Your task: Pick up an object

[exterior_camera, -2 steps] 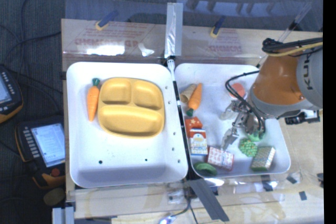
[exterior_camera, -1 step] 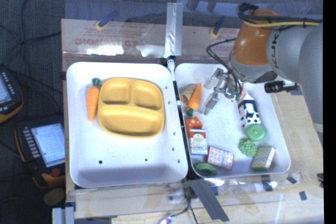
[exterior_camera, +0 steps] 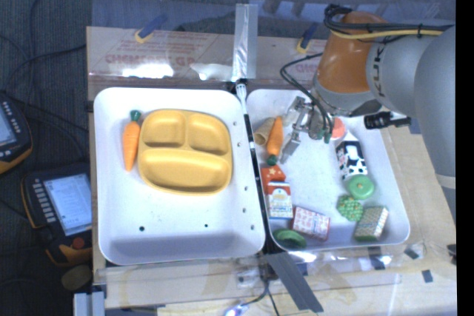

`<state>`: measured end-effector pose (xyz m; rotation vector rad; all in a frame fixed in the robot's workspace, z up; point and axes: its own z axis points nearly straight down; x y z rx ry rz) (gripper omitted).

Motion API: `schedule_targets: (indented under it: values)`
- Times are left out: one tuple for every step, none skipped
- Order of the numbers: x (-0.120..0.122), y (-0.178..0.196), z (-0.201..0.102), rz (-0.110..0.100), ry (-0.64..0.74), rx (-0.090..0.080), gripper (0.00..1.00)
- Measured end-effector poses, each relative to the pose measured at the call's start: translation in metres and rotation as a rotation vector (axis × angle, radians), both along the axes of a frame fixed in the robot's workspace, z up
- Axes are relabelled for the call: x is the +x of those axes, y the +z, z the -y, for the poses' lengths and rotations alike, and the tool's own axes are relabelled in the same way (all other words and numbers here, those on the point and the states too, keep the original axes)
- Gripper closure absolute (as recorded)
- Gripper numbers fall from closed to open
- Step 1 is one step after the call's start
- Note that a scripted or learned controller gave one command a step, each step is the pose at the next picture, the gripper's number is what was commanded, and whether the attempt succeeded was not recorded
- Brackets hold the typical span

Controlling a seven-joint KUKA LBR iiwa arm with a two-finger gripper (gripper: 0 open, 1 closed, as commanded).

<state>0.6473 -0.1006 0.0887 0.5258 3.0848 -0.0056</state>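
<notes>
Along the right bin's near rim lie small cartons and green toys, farther in a toy carrot by its left wall just beside the gripper, fingers apart and empty, which should straddle it squarely above the cluttered bench

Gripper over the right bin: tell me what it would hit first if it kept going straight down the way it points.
Probably the right bin's white floor, just right of the small carrot. The gripper points down and leftward; depth is unclear, so it might clip that carrot instead.
</notes>
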Motion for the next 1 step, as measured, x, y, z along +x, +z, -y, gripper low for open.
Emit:
schedule_targets:
  values:
    - [0.0030, -0.0005, -0.0016, -0.003, -0.069, 0.005, 0.00]
